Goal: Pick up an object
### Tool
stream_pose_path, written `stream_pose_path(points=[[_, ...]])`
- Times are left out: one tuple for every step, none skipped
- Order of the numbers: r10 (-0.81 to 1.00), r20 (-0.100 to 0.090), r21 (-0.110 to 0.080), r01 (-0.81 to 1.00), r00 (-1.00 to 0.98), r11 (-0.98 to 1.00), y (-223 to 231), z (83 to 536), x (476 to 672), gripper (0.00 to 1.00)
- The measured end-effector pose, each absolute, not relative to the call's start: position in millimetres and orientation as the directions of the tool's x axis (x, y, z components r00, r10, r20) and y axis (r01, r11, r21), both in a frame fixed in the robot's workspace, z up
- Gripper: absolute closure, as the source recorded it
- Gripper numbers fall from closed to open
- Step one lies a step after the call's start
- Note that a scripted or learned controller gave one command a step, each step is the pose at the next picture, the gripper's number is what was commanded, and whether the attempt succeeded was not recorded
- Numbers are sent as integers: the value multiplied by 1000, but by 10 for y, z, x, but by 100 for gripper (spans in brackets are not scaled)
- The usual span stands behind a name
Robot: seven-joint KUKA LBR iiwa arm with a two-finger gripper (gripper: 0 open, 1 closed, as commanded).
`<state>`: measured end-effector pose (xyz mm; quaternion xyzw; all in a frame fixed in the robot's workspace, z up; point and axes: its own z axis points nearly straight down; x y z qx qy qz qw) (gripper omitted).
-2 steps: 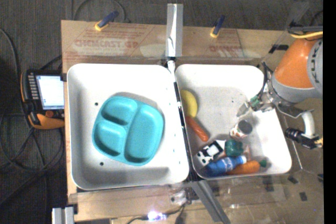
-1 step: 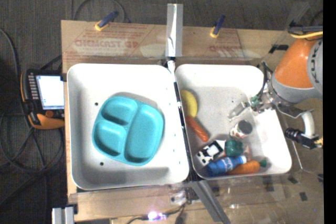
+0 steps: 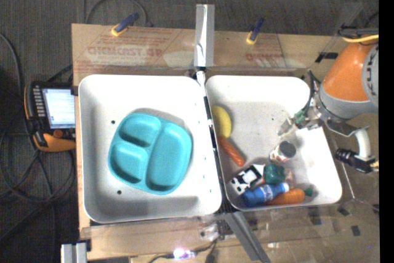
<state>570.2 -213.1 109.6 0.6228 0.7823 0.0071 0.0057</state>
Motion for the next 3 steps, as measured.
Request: stream_pose_path(points=[[999,-9,11,998,-54,54,-1783,925,5828,100],[998,-8,12,998,-55,56,-1770,909,5831,0],[999,-2,-3,999,-51,51,-2000,1110,5639,0]])
